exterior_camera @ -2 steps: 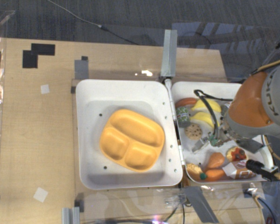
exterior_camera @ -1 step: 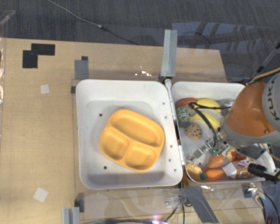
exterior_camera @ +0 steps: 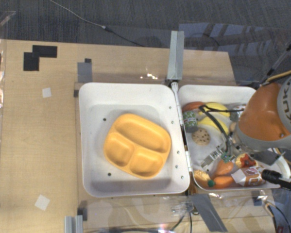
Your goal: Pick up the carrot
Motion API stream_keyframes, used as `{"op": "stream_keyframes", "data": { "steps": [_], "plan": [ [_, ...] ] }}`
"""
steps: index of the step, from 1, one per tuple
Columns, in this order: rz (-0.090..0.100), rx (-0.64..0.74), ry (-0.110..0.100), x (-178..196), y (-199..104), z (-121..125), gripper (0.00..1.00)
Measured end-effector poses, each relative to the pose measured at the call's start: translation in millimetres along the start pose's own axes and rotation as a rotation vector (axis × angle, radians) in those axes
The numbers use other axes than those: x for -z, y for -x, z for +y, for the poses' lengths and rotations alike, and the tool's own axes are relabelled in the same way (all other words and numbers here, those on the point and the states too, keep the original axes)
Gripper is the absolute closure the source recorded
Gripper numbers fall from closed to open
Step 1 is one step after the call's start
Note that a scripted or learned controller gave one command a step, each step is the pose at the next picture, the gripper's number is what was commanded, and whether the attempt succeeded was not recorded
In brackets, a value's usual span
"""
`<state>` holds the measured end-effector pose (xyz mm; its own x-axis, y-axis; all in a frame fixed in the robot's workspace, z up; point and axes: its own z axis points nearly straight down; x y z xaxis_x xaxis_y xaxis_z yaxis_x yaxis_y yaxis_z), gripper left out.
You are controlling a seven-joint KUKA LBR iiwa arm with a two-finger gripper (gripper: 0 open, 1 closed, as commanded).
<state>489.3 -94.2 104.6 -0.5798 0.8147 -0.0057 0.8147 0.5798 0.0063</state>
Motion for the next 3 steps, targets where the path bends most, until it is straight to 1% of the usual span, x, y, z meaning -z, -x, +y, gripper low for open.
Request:
{"op": "stream_keyframes", "data": {
  "steps": [1,2,3],
  "plan": [
    [0.002,-0.179,-0.002,-3,-3,1,0.0],
    [0.001,-0.198,-0.003,3,12,-10,0.0],
    [0.001,-0.466,-0.002,2,-2,0,0.0]
  ]
}}
